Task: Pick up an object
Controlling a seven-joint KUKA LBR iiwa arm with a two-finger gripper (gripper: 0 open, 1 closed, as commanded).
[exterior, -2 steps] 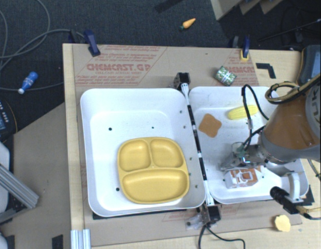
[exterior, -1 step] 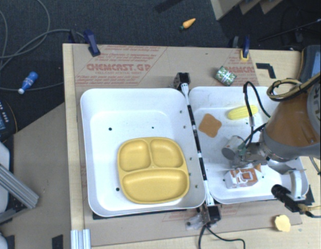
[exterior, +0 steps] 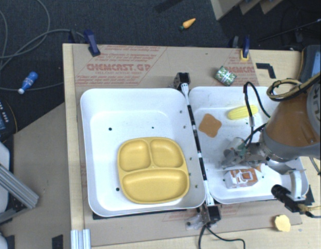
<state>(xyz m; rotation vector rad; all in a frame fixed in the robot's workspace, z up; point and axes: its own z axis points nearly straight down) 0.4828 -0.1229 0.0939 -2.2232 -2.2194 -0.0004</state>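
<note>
Brown cardboard covers the surface (exterior: 150,58) under your two white bins, and you can read "CHEMCAST GP" printed on it in red along the far edge, repeated partly at the far right. Your left bin (exterior: 98,113) holds one yellow divided plate (exterior: 152,170) with three compartments, near its front edge. Your right bin (exterior: 222,100) holds three loose things: a yellow corn cob (exterior: 242,112) near the far edge, an orange-brown flat piece (exterior: 209,125) just beside the left wall, and a white packet with orange print (exterior: 243,177) near the front edge; its print is too small for you to read. The gripper (exterior: 237,153) sits low over the bin's middle, just above that packet. One small green can (exterior: 224,75) lies on the surface beyond the right bin.
</note>
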